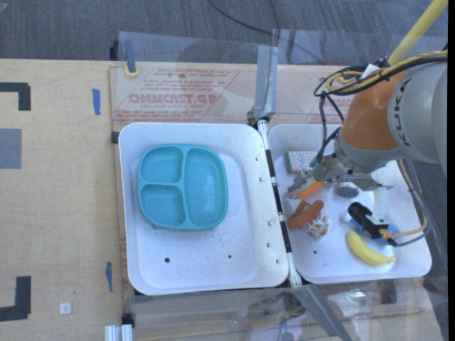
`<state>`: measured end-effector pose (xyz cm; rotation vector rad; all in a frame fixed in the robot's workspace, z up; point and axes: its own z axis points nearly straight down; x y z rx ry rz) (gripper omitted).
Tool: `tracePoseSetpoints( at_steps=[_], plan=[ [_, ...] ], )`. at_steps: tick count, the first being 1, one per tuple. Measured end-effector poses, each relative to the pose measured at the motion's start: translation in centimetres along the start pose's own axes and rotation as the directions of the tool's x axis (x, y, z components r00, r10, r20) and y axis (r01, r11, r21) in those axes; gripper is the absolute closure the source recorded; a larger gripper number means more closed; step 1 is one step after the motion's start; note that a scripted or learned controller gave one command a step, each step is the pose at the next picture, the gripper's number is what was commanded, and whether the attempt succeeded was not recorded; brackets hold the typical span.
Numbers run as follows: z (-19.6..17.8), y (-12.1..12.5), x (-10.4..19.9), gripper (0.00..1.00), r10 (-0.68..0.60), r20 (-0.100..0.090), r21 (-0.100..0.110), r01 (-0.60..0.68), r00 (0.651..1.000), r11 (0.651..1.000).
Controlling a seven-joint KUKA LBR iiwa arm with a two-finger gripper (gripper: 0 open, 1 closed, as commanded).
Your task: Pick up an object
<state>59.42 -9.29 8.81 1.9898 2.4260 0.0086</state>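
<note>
Camera view, my remote station: the gripper (318, 175) hangs low over the right bin (412, 261), above an orange carrot (308, 189); I cannot tell how it is set. Nearby lie a reddish sausage (306, 213) and yellow banana (368, 249). A teal divided plate (183, 187) sits in the left bin (206, 261).

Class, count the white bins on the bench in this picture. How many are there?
2. The left bin holds a blue divided plate; the right bin holds small items, including a banana.
</note>
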Motion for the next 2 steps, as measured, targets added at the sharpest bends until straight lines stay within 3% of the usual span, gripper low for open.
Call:
tracePoseSetpoints(
  at_steps=[1, 2],
  plan=[
    [-1.0, 0.0, -0.3, 1.0, 0.006, 0.001, -0.004, -0.006, 1.0, 1.0],
    [-9.7, 0.9, 2.2, 1.0, 0.042, 0.002, 0.005, -0.042, 0.999, 0.999]
  ],
)
